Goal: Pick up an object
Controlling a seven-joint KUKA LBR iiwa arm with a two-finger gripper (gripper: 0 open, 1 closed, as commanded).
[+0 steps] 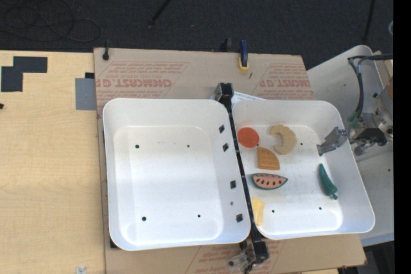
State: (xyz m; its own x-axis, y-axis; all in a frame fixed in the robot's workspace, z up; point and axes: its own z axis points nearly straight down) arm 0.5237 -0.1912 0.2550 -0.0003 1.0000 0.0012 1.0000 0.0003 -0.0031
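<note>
The right bin [352, 215] holds several toy foods. A red round piece [248, 136] lies near the divider. Beside it are a tan curved piece [283, 138], an orange wedge [268, 159] and a watermelon slice [268, 181]. A yellow piece [257, 210] lies against the bin's left wall. A green pod-shaped piece [327, 181] rests near the right wall. My gripper [330, 140] hangs over the bin's right side, above the green piece and right of the tan piece. I see nothing held in it.
The left bin [115, 138] stands next to the right one, with a black clamp bar [232, 163] between them. Both sit on a cardboard sheet [160, 77]. A blue and yellow clamp [243, 54] grips the sheet's far edge.
</note>
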